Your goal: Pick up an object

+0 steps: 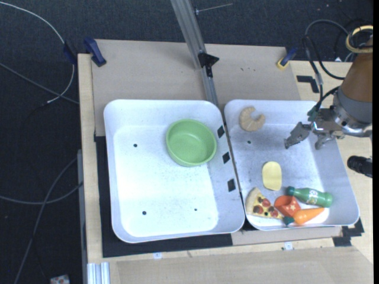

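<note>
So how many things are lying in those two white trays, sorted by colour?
Green: 2, a bowl and a bottle
Yellow: 1, a flat oval piece
Tan: 1, a curved pastry
Red or orange: 2, a red piece and a carrot
Mixed: 1, a pizza slice
Total: 7

Arm point(357, 93) is showing a grey wrist housing beneath an orange band. Black cables are looping beside it. Gripper point(309, 136) is presenting dark grey metal fingers on a pale, silver-toned mount.
</note>
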Tool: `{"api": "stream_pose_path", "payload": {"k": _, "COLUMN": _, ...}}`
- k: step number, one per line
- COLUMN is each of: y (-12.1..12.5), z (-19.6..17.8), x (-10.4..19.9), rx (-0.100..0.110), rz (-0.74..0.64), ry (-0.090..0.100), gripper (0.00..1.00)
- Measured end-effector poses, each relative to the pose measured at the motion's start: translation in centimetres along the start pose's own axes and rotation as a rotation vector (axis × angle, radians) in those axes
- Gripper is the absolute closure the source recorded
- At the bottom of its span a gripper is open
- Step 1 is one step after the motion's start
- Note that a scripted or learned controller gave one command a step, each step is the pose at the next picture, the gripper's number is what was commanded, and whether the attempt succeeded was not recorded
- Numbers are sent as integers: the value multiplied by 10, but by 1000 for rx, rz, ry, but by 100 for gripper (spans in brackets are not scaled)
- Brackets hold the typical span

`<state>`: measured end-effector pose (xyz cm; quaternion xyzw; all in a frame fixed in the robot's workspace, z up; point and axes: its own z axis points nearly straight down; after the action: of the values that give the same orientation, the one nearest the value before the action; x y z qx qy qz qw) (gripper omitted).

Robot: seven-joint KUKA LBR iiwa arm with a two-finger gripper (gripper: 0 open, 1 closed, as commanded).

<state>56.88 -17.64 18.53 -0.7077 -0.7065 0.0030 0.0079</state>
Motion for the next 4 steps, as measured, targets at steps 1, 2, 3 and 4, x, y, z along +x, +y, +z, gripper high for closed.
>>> {"api": "stream_pose_path", "payload": {"k": 1, "y": 7, "z": 50, "x": -5, "rx": 0, "rz": -1, "ry": 0, "gripper": 0}}
{"api": "stream_pose_path", "payload": {"k": 2, "y": 9, "z": 33, "x": -5, "rx": -10, "rz": -2, "ry": 0, "gripper": 100}}
{"api": "stream_pose_path", "payload": {"k": 3, "y": 7, "z": -15, "x": 3, "rx": -22, "rz": -3, "ry": -7, "gripper": 100}}
{"api": "stream_pose_path", "payload": {"k": 4, "y": 7, "z": -72, "x": 3, "rx": -23, "rz": -3, "ry": -7, "gripper": 100}}
